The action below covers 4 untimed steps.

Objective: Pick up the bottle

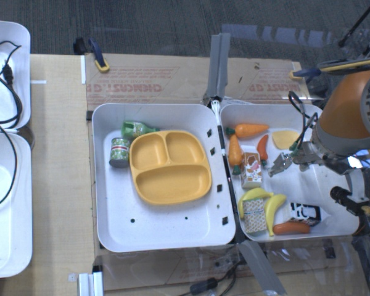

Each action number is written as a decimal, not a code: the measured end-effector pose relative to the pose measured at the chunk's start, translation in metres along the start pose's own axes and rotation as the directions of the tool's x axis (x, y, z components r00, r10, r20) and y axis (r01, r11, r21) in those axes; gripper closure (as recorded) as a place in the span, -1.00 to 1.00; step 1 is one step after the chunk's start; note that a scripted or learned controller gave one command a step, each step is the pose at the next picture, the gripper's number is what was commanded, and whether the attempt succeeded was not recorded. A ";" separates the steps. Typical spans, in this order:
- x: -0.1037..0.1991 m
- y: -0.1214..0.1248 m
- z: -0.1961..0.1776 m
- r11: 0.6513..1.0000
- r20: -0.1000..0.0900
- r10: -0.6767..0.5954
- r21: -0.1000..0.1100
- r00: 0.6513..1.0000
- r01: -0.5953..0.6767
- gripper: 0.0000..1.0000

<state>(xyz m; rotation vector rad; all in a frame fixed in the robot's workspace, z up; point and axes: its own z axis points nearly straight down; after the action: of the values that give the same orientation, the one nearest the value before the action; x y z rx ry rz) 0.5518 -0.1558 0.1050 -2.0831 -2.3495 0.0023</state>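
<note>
The bottle is green and lies on its side in the far left corner of the left bin, just behind the yellow divided plate. My gripper hangs over the middle of the right bin, far to the right of the bottle. It is open, with nothing between its fingers. It hovers just right of a small juice carton and a red chili.
A green-labelled can stands beside the plate, in front of the bottle. The right bin also holds two carrots, bananas, a yellow slice, a sausage and a black-and-white packet. A ridge divides the bins.
</note>
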 end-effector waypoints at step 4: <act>-0.055 -0.082 -0.030 0.993 -0.004 0.114 0.005 0.993 -0.114 -1.00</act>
<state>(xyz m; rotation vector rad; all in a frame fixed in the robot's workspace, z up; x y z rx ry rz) 0.4767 -0.2206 0.1349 -2.2098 -2.2219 0.0030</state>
